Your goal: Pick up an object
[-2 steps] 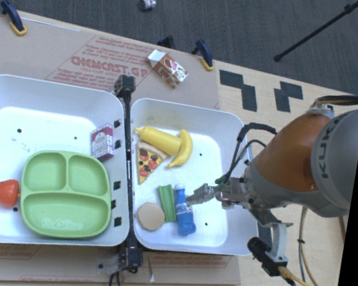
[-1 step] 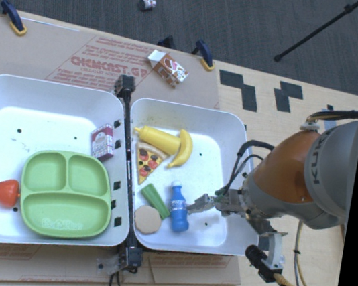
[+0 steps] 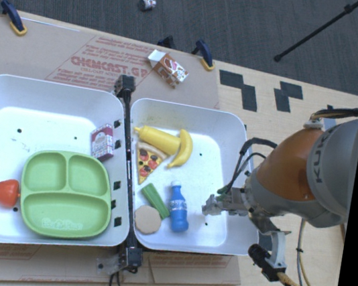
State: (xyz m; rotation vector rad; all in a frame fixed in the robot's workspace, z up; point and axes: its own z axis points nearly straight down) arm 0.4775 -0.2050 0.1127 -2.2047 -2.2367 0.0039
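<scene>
The right bin [image 3: 235,129] holds a yellow banana [image 3: 165,142], a pizza slice [image 3: 147,162], a green block [image 3: 155,197], a blue bottle [image 3: 178,208] and a round tan disc [image 3: 148,220]. My gripper [image 3: 216,205] hangs over the bin's right side, a short way right of the blue bottle and apart from it. Nothing shows in its grasp. The grey arm with its orange band [image 3: 286,170] reaches in from the right and hides the bin's right rim.
The left bin [image 3: 10,94] holds a green divided plate [image 3: 67,193], a red tomato [image 3: 6,191] and a small maroon packet [image 3: 103,141]. A small carton [image 3: 169,69] lies on the cardboard behind the bins. Blue clamps [image 3: 205,53] sit at the bench's back edge.
</scene>
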